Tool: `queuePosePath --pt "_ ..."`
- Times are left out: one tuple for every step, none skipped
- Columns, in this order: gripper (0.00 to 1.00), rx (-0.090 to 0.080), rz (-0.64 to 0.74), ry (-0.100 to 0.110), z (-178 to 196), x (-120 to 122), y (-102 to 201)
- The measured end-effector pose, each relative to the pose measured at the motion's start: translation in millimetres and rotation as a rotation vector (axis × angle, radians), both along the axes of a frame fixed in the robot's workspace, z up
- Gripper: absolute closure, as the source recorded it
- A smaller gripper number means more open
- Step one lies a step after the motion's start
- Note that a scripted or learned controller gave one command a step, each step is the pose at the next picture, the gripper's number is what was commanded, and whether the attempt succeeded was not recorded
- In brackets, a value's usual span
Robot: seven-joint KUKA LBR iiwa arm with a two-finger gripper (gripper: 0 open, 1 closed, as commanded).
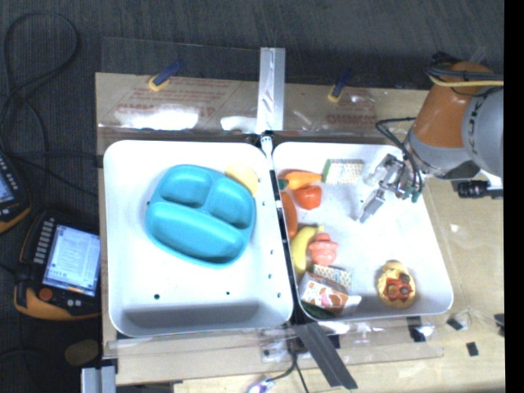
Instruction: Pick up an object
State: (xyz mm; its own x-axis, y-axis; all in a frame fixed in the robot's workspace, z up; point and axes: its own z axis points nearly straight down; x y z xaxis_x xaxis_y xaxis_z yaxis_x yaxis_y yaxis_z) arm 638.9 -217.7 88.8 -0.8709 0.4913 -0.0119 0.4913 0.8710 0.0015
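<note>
the gripper [370,205] hangs over bare floor in the right bin [430,248], its fingers slightly apart with nothing between them; to pick well it should centre over one separate item, such as the round yellow toy [395,284] near the front, before descending. nearer the divider lie a packet [329,291], pink piece [324,250], banana [303,243], tomato [308,196] and carrot [298,178]. the left bin [131,293] holds a blue divided tray [201,212].

The desk [475,268] is pale wood. Two white bins lie on it, touching along one edge: the left bin [123,301] and the right bin [434,252]. Behind the left bin a clear plastic sheet [164,105] lies flat, held by a blue clip [166,74]; another clip [338,88] sits further right.
</note>
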Motion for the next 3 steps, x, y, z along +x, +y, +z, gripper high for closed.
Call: queuePosePath --pt "0.0 0.001 0.068 0.009 10.3 -20.7 -4.7" --pt "0.0 -0.002 0.04 0.003 1.8 -57.8 7.5" --pt "0.0 0.004 -0.257 0.0 0.7 -38.0 -4.9"
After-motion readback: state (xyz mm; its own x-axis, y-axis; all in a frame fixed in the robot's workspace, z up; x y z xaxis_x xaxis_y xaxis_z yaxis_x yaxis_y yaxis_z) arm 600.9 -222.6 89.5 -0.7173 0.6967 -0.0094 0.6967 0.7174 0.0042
